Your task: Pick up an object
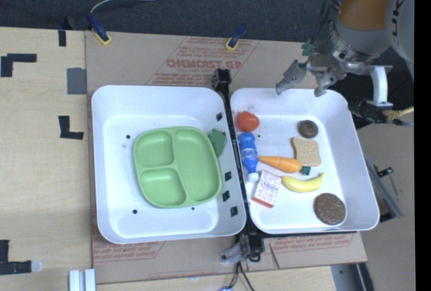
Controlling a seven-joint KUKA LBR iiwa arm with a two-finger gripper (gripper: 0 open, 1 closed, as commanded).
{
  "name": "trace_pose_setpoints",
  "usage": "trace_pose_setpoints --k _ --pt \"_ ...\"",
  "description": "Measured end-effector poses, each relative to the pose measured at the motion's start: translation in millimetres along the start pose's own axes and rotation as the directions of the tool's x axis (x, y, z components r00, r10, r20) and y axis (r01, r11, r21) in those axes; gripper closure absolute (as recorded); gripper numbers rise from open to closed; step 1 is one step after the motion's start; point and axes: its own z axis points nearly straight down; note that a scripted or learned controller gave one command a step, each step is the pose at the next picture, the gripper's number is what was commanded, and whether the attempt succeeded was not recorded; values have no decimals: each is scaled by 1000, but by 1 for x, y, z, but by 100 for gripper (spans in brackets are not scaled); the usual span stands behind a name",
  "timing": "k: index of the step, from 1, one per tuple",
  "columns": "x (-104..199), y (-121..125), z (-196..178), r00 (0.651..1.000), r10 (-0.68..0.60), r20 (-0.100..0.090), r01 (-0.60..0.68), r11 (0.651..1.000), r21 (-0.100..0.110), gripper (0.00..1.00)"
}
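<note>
My gripper (pixel 302 81) open, empty, at upper right of frame over right bin's (pixel 360 148) far rim. Nearest object, brown cookie (pixel 308 128), lies below it toward frame bottom; tomato (pixel 248 121) lower left.

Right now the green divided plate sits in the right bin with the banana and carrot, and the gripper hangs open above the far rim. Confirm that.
Wrong on one point: the camera view shows the green divided plate in the left bin. The banana and carrot are in the right bin, and the gripper hangs open above the far rim.
</note>
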Motion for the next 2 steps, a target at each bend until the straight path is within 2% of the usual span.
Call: trace_pose_setpoints --k 1,2 --pt "38 12 95 1000 0 0 0 1000 3 0" --pt "56 18 94 1000 0 0 0 1000 0 0"
